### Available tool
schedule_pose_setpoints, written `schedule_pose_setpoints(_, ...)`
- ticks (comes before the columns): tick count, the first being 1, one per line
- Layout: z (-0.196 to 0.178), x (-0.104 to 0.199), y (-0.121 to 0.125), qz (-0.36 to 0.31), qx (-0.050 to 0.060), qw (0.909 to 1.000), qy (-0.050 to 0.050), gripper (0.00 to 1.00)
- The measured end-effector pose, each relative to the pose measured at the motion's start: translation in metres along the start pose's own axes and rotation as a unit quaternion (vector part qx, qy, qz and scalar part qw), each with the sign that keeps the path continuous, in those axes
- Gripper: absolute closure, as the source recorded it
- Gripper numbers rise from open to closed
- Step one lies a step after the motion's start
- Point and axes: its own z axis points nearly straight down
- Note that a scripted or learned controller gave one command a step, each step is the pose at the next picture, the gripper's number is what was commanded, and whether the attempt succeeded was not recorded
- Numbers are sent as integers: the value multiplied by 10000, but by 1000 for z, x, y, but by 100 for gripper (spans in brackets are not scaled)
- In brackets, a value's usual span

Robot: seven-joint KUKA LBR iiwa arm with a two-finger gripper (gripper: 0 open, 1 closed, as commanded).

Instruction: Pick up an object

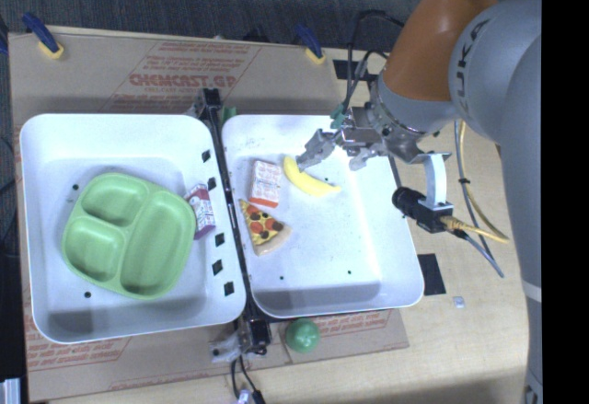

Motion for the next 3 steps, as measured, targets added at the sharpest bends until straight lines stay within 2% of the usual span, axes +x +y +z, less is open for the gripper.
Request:
schedule_pose_setpoints(1, 167, -22, -66, 0, 28, 10000, 0, 0)
schedule_pose_setpoints(2, 167, 14, -62, -10, 25, 10000, 4, 0)
schedule_pose_setpoints(3, 156, 13, -61, -34, 27, 10000, -2, 100)
